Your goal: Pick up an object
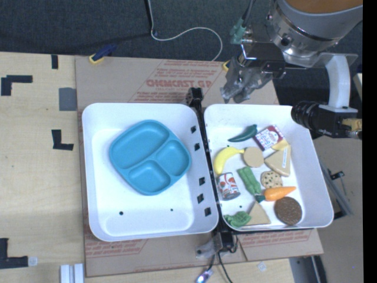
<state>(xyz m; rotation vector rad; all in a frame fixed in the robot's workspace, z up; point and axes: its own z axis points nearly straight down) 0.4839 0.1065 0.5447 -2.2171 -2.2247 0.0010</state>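
My gripper (pixel 235 93) hangs above the far edge of the right bin (pixel 315 175), near the divide between the two bins, with nothing seen between its fingers. The right bin holds several toy foods: a yellow banana (pixel 225 157), a green pepper (pixel 242 134), a red-labelled packet (pixel 267 138), a small can (pixel 228 186), a green pickle (pixel 250 180), a cookie (pixel 271 179), a carrot (pixel 279 193), a brown patty (pixel 288 210), a cheese wedge (pixel 281 160) and a leafy green piece (pixel 238 219).
The left bin (pixel 106 217) holds a blue three-compartment plate (pixel 149 156). Black clips (pixel 195 97) join the bins along the middle. A white cable (pixel 177 37) loops on the dark cloth behind. A black camera unit (pixel 321 118) sticks out at the right.
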